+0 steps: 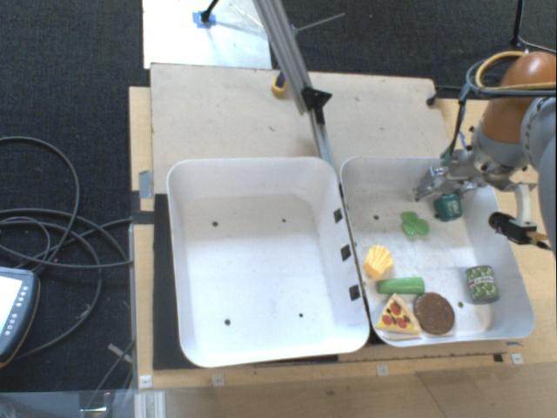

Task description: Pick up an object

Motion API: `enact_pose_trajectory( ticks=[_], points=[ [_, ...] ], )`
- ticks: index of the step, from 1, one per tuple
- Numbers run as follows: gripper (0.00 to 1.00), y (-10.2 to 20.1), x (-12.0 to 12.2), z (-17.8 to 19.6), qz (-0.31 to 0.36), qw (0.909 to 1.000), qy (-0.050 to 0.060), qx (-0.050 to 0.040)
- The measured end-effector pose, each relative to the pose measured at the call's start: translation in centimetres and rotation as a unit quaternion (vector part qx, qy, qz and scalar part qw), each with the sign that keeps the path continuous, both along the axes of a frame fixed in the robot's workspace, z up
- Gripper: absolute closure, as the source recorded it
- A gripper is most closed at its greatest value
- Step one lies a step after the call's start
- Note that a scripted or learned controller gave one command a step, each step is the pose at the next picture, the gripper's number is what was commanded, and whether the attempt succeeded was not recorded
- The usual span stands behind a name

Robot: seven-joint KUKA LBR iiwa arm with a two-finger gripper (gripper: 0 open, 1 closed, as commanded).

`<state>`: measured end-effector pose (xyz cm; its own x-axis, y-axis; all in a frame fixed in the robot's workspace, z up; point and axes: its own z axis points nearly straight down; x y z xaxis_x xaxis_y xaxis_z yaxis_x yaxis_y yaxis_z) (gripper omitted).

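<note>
**A:** Where is the claw [446, 190] right now?

**B:** Over the far right part of the right bin [522, 316], hanging from the grey arm [513, 138] that comes in from the right. A small teal object [449, 205] sits right at its tip, touching or nearly so.

**A:** Is the claw closed on it?

**B:** I cannot tell. The wrist hides the tip, so there is no seeing whether that teal piece is gripped or just lying beneath.

**A:** What lies around it?

**B:** Just left of the claw and a little nearer the camera is a green leafy piece [415, 225]. Further toward the near edge and to the left, a yellow shell-shaped toy [378, 259] sits by the bin's left wall, with a green cucumber-like stick [401, 285] just beyond it. Nearest the front rim are a pizza slice [398, 315] and a brown round cookie [434, 313], side by side and touching. Near the claw's right, toward the front, stands a dark green can [480, 284].

**A:** And further left?

**B:** The left bin [187, 181], well apart from the claw.
</note>
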<state>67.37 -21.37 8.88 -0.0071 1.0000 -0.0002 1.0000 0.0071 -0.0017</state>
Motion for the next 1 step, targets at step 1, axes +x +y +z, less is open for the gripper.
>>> enact_pose_trajectory(
  ticks=[1],
  points=[
    [1.0, -0.06, 0.22, 1.51, 0.002, 1.0, -0.004, -0.0018]
  ],
)
